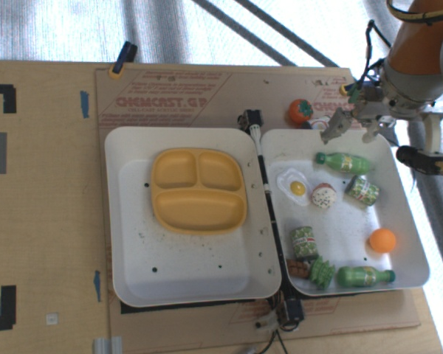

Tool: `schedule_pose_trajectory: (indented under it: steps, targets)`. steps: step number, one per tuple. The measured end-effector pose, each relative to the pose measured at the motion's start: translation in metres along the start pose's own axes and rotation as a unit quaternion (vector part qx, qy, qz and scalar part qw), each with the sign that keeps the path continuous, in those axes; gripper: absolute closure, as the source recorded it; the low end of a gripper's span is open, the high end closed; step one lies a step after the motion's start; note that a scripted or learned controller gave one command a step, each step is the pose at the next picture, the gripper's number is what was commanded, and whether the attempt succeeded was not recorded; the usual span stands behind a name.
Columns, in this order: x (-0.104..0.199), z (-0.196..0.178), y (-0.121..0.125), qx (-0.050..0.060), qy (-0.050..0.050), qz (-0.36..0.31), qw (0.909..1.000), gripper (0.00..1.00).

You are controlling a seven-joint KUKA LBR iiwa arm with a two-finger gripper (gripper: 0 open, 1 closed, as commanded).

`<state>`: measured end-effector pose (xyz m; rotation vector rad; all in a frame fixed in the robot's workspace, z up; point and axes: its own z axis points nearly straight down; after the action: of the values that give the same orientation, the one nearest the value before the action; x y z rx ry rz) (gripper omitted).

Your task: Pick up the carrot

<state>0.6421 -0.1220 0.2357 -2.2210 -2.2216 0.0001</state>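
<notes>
Carrot (301,269): judged to be the dull orange-brown stub with a leafy green top. It lies flat in the near-left corner of the right bin (410,220), close against the left wall.
Lower green bottle (364,275): on its side along the near rim, just beside the leafy top, so the carrot is boxed in from that side.
Lower green can (304,242): close behind the carrot, crowding it from the far side. The corner probably leaves little room for fingers to straddle it.
Orange ball (382,240): near the right wall, well apart from the carrot. Its colour could be mistaken for the target.
Yellow tray (199,190): sits in the middle of the left bin (125,227), likely a place for sorted items.
Fried egg (295,188): mid-bin by the left wall, beside a round speckled piece (323,196) and a second can (362,189).
Upper green bottle (343,162): lying near the far rim.
Gripper (352,130): over the far rim, its pincer released and spread with nothing between the fingers. It is far from the carrot, so the approach looks not yet begun.
Tomato (300,111): on the cardboard beyond the far rim.
</notes>
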Motion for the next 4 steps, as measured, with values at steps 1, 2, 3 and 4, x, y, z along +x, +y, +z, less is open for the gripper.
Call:
schedule_pose_trajectory:
  steps: [1, 2, 3, 4]
  targets:
    - [-0.018, 0.127, -0.049, -0.001, 0.0, -0.006, 1.0, 0.0]
    - [-0.034, 0.083, -0.107, 0.001, 0.0, 0.014, 0.9999, 0.0]
    - [-0.055, 0.069, -0.158, 0.001, 0.0, -0.013, 0.9999, 0.0]
    - [-0.102, 0.073, -0.162, -0.001, -0.001, -0.12, 0.9927, 0.0]
